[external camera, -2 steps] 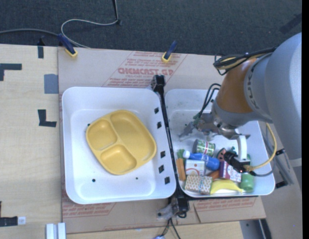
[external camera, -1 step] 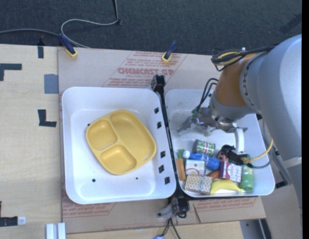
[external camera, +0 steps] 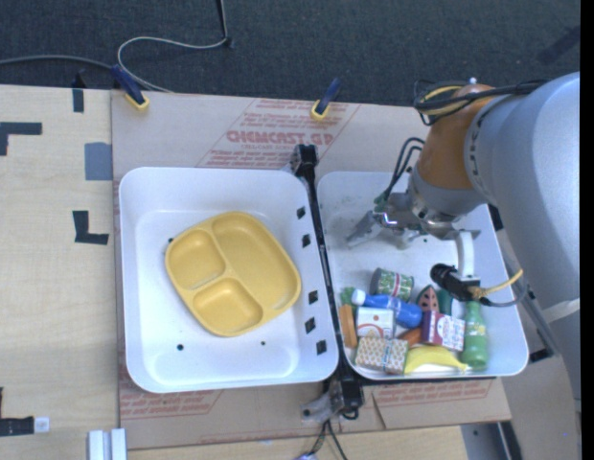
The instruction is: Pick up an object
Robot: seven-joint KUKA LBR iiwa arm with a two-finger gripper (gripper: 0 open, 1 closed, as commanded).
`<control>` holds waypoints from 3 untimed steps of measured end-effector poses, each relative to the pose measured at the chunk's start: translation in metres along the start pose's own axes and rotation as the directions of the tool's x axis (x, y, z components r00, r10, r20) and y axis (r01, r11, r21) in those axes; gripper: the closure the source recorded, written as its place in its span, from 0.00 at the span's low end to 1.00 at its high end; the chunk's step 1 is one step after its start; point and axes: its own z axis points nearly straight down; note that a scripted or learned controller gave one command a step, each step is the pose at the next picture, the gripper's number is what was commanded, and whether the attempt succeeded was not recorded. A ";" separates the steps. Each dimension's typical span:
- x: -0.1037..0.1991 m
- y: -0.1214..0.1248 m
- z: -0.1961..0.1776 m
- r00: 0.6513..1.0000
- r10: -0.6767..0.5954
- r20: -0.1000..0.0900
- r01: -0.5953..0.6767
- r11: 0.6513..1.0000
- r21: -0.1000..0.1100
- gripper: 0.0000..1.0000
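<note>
Nearest the front edge of my tabletop, a yellow banana (external camera: 437,359) and a patterned box (external camera: 381,354) are lying at the right bin's (external camera: 513,357) front rim. Just behind them, a blue-capped white bottle (external camera: 388,307), a green bottle (external camera: 475,338) and a small green can (external camera: 393,283) are crowding together. In the left bin (external camera: 148,353), a yellow divided plate (external camera: 232,271) is sitting mid-floor. Farther back, my claw (external camera: 381,230) is spreading wide over the right bin's bare back half, gripping nothing.

Divided plate (external camera: 233,272) in left bin (external camera: 144,353); right bin (external camera: 513,353) just right of it, small items (external camera: 412,329) piled at its near end.
</note>
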 end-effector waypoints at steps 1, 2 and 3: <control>-0.002 0.050 0.001 1.000 0.000 0.003 0.000 1.000 0.000 0.00; 0.009 0.051 0.001 1.000 0.001 0.003 -0.001 1.000 0.001 0.00; 0.019 0.051 0.001 1.000 0.002 0.003 -0.002 1.000 0.002 0.00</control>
